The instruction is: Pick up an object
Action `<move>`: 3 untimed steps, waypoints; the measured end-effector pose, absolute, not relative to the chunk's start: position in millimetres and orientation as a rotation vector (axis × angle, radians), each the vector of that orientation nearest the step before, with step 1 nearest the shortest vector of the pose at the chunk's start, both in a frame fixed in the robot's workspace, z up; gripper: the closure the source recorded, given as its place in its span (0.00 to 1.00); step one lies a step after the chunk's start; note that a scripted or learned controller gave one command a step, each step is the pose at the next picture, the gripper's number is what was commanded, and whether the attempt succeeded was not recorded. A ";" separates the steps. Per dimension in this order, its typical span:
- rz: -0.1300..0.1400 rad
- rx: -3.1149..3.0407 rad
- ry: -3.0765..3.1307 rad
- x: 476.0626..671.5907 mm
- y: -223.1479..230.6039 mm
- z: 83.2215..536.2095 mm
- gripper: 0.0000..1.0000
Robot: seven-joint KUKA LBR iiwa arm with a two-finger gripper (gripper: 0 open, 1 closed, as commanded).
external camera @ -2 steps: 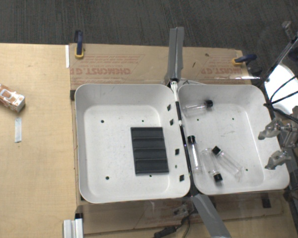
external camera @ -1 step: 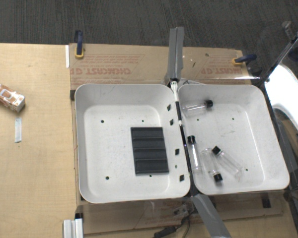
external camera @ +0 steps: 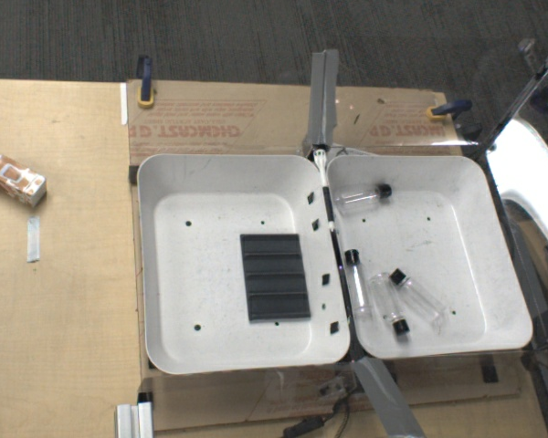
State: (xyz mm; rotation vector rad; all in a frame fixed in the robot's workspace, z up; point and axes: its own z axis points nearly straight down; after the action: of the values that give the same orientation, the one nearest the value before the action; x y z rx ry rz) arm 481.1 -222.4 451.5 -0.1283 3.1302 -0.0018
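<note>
Worktop (external camera: 55,336) is carrying two shallow white bins, pushed rim to rim so an arm can likely reach both without shifting. The left bin (external camera: 164,245) is holding one black ribbed slab (external camera: 275,277), lying flat just right of its centre. The right bin (external camera: 466,245) is holding four clear black-capped vials: one (external camera: 363,194) sitting at eleven o'clock, one (external camera: 354,286) resting along the nine o'clock wall, and two (external camera: 411,292) (external camera: 390,310) crossing toward six o'clock. Any of these five is serving as the object to pick. Two clamps (external camera: 144,85) (external camera: 449,109) are pinning the cardboard at twelve o'clock. A small printed carton (external camera: 16,181) is lying at nine o'clock. I cannot tell the claw's state.
</note>
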 end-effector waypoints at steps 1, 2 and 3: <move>0.000 -0.180 3.132 554.9 -221.6 441.6 1.00; 0.000 -0.178 3.132 554.7 -222.0 441.6 0.00; -0.001 -0.174 3.127 556.3 -222.5 451.0 1.00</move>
State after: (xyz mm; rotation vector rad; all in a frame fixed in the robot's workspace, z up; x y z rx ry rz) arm 556.3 -222.5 451.0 -0.1742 3.1270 -0.0010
